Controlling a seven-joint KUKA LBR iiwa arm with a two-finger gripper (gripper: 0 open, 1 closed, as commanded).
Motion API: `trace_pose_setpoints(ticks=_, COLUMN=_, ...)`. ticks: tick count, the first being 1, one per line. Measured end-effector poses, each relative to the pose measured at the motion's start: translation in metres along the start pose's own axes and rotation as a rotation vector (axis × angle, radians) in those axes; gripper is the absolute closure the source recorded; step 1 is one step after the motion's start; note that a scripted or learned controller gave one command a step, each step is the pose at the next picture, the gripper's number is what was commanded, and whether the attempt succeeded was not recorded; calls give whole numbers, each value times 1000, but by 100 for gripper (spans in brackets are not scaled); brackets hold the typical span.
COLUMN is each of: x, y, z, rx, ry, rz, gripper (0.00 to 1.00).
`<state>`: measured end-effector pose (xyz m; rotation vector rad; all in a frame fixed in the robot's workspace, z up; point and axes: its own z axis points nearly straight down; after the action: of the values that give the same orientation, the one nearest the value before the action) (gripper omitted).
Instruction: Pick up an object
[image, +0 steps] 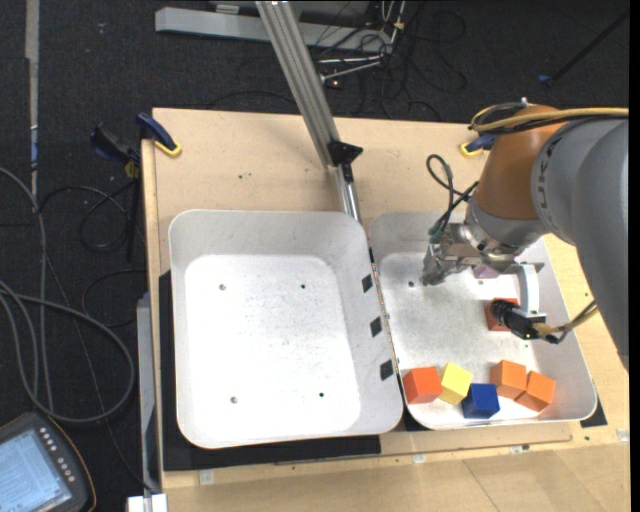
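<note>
Blocks (478, 390) clustered along right bin (430, 300) front wall; hand (437, 268) state unclear.

Tan bench (250, 165) bears two white bins — left (265, 325), right (450, 330).

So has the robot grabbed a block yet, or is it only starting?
Nothing looks picked up yet. The gripper is low inside the right bin, near its far end. The orange, yellow and blue blocks lie along the near edge, and a red block sits beside the arm. Grabbing and lifting one is left.
</note>
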<state>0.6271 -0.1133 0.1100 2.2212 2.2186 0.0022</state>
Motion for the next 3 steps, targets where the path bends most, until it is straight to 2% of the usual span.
trace_pose_setpoints(ticks=1, x=3, y=-7, z=-57, rx=-4, ry=-1, rz=-1, gripper=100)
trace_pose_setpoints(ticks=2, x=1, y=-3, z=-122, rx=-6, ry=-1, rz=-3, gripper=100)
trace_pose_setpoints(ticks=3, x=3, y=-6, z=-166, rx=-5, ry=-1, rz=-4, gripper=100)
